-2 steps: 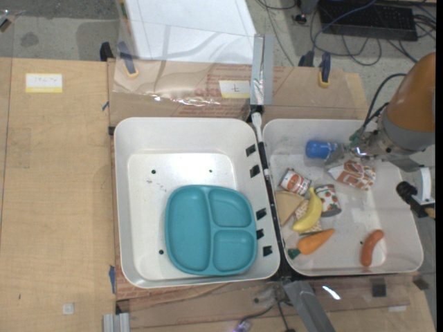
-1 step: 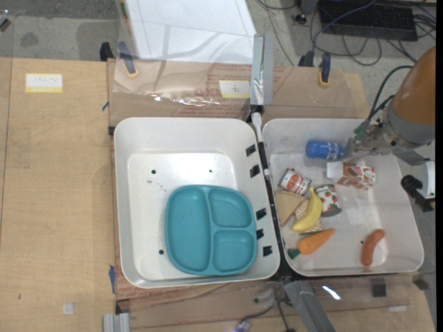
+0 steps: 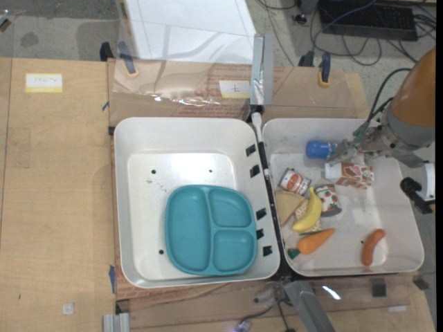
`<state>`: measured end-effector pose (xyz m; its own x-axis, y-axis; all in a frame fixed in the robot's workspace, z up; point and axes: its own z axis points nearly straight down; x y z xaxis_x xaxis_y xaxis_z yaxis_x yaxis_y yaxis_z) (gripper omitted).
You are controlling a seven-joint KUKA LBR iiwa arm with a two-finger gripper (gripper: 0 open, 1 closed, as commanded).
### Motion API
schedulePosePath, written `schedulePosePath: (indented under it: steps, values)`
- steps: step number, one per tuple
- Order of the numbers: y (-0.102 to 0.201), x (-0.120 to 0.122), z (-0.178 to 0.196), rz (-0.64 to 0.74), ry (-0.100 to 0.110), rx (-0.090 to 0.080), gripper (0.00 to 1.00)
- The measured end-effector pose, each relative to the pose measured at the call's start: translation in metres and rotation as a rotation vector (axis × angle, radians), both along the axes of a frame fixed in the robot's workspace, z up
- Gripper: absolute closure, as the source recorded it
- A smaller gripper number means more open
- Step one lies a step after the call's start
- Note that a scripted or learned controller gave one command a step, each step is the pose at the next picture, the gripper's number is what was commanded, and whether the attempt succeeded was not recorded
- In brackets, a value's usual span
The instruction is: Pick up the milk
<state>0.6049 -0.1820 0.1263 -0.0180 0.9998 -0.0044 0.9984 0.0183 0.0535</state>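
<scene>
A light wooden bench [image 3: 48, 185] is seen from above, with two shallow white bins set side by side on brown cardboard. The left bin [image 3: 131, 206] holds a teal divided plate [image 3: 208, 230] with three compartments, lying toward the near side. The right bin [image 3: 408, 254] holds the small items. A blue-capped milk bottle [image 3: 320, 149] lies on its side near the far wall of that bin, its cap toward the left. Near it, toward the centre, a red and white can [image 3: 295, 182] lies tilted, and a banana [image 3: 309, 214] rests just beside it, with a carrot [image 3: 313, 241] nearer the front edge and a sausage [image 3: 372, 247] at the front right. A printed red and white packet [image 3: 356, 175] lies under the arm's wrist.

The gripper [image 3: 344, 152] is positioned low over the far part of the right bin, just beside the bottle's right end; whether it is released or clenched cannot be told.

Behind the bins, a white board [image 3: 187, 16] is propped up, a clear plastic sheet is taped over cardboard, and cables and a black keyboard [image 3: 367, 16] lie on the grey floor.
</scene>
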Motion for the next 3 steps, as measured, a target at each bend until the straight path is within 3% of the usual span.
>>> schedulePosePath:
  steps: [1,2,3]
  values:
    - [-0.016,-0.026,-0.033,0.171,0.051,-0.001,0.0]
    - [-0.019,-0.026,-0.021,0.165,0.046,-0.003,1.0]
    - [0.104,0.054,0.048,-0.181,0.051,0.007,1.0]
